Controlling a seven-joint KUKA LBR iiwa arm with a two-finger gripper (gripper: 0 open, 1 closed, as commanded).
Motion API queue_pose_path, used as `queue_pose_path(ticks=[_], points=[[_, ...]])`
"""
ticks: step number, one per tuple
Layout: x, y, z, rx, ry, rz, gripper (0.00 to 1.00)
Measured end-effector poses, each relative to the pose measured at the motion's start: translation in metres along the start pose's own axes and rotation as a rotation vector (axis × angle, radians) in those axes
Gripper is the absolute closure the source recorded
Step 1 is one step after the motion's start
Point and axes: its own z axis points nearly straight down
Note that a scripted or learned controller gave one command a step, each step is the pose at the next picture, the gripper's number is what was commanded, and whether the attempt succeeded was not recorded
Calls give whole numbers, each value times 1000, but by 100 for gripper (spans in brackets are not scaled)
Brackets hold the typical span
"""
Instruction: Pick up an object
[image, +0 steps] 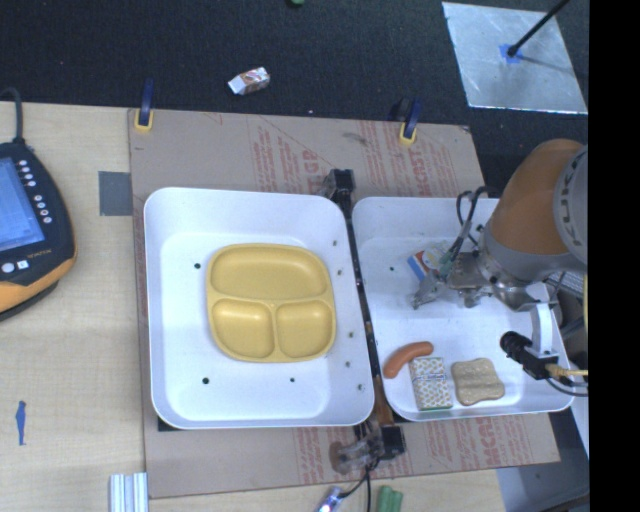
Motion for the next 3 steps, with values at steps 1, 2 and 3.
queue_pose_path(ticks=[1,2,3], points=[[8,65,8,-5,2,4,0],[7,64,-2,-3,2,3,100],[73,97,-94,-7,2,2,100]])
